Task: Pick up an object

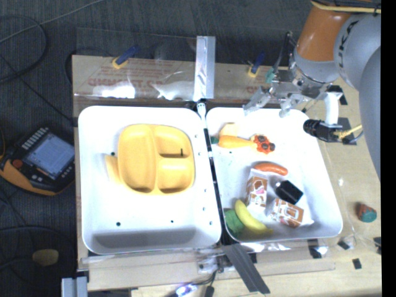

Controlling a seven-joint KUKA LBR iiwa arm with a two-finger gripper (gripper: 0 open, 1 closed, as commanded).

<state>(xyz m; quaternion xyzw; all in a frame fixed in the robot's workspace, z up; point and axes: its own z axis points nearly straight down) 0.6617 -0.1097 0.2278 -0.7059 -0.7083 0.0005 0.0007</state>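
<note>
My gripper (270, 107) hangs over the far rim of the right bin (328, 184), open, its fingers spread with nothing between them. Just below it in that bin lie an orange carrot (234, 142), a small orange toy (265, 144) and a pale yellow wedge (227, 130). Farther toward the front are a red sausage (270, 168), two printed snack packs (258, 190) (289, 215), a black block (288, 192), a yellow banana (249, 217) and a green piece (231, 219).
The left bin (99, 228) holds a yellow divided tray (154, 158). A metal divider (205, 67) stands behind the bins, with clear plastic sheet (136, 79) beside it. A control pendant (42, 159) lies on the floor at left. A small red-and-teal object (366, 213) rests on the bench at right.
</note>
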